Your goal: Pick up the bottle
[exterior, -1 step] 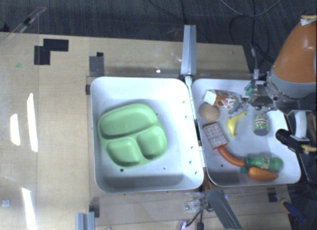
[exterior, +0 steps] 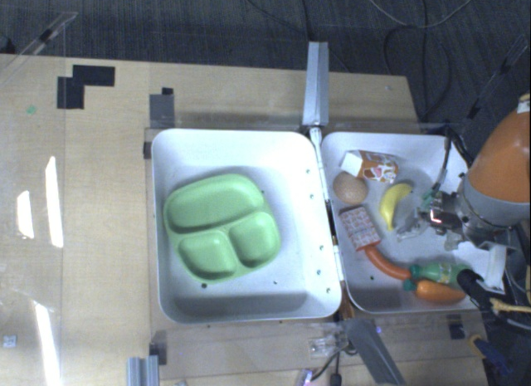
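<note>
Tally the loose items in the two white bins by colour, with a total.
Green: 2, the three-compartment plastic tray and a small bottle
Yellow: 1, banana
Orange: 2, sausage-shaped piece, carrot-shaped piece
Brown: 1, egg-shaped piece
Red-and-white: 2, carton, checked packet
Total: 8

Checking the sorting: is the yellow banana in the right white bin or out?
In: the yellow banana lies on the right white bin's floor, inside its walls.

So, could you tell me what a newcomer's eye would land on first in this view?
Probably the green divided tray, lying alone in the left bin. Next, the right bin's clutter: a banana, a brown egg-like ball, a carton and a green-and-orange bottle near its front edge. The arm's orange band looms at right.
</note>
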Action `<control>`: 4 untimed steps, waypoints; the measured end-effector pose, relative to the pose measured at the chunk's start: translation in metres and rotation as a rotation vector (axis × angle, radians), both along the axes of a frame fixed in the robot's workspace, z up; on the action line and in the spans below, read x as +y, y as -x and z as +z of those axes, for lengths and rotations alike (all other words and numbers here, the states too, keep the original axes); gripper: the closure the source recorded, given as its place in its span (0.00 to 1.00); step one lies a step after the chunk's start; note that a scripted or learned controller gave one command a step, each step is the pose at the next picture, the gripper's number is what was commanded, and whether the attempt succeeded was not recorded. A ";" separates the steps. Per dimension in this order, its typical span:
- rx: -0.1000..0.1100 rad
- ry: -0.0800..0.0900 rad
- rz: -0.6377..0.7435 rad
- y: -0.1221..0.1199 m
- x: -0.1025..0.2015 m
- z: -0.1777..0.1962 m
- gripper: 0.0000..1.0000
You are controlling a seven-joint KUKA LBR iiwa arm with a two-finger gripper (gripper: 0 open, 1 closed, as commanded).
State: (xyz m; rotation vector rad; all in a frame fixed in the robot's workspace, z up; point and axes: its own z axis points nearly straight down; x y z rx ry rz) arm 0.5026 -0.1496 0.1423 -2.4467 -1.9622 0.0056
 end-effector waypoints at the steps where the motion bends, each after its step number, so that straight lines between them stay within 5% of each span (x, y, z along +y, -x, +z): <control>1: -0.013 0.000 0.062 0.012 -0.029 -0.055 0.00; 2: -0.016 0.001 0.065 0.010 -0.029 -0.047 1.00; 3: -0.016 0.001 0.065 0.010 -0.029 -0.047 0.00; 4: -0.014 0.000 0.067 0.009 -0.028 -0.039 1.00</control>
